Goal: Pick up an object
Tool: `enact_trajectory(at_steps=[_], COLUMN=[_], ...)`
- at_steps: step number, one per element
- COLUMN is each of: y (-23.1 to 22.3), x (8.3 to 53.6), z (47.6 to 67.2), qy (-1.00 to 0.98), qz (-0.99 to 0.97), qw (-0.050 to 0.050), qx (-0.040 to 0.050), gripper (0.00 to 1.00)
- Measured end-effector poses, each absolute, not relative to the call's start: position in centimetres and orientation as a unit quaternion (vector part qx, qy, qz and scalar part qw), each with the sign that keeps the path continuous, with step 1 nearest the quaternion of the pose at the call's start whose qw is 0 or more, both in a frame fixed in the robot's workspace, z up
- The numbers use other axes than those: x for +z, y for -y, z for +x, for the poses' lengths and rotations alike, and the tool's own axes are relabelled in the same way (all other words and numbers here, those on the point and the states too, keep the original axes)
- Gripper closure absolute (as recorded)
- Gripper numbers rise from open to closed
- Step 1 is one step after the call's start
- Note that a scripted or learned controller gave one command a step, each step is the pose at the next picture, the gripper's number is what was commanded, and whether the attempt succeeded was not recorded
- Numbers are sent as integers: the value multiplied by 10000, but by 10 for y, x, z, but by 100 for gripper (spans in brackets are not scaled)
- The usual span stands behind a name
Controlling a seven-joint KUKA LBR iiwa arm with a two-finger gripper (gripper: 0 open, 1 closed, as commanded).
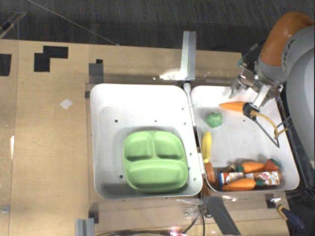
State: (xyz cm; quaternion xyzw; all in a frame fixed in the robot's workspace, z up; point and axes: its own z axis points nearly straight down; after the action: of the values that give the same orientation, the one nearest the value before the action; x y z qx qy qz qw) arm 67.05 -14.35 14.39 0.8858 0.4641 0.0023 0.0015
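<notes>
tray [155, 160] in left bin [106, 107]

No legible text — red-white packet [256, 178] (right bin, near edge) bears print, too blurred.

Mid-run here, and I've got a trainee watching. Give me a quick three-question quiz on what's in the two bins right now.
1. True or false: the green tray lies in the left bin.
2. What lies nearest the claw? A) banana B) top carrot C) box
3. Fill in: the small green piece lies in the ____ bin.

Key: 1 true. 2 B; the carrot lies just below the claw in the right bin, with its tip pointing left. 3 right.
</notes>
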Motion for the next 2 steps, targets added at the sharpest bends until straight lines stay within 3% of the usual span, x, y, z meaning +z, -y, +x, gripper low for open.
enact_trajectory(at_steps=[1, 2], y=[97, 91], x=[98, 90], z=[650, 633], qy=[-5838, -5987], qz=[8119, 8009], qw=[14, 42], qx=[23, 47], gripper=[0, 0])
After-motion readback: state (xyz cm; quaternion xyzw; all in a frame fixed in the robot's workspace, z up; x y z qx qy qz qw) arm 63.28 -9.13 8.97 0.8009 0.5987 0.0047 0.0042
